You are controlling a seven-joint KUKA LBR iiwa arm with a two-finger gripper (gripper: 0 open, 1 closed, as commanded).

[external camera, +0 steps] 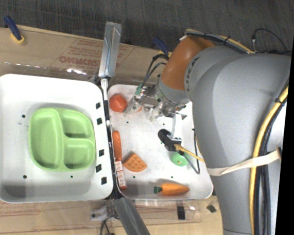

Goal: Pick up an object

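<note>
Pincer (pixel 147 104) hung low in the right bin (pixel 145 191), just beside the orange ball (pixel 118 103); whether it was open or closed could not be told. In my judgement, a sound grasp required centring squarely over the ball, clear of the bin wall, before closing.

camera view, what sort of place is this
Likely a robotics lab pick-and-place bench: a KUKA arm reaches over two white bins, one holding a green divided tray, the other toy food such as a carrot.

bins 2 (pixel 1 126) — green tray 1 (pixel 62 138) — carrot 1 (pixel 173 189) — waffle 1 (pixel 135 163)
</note>
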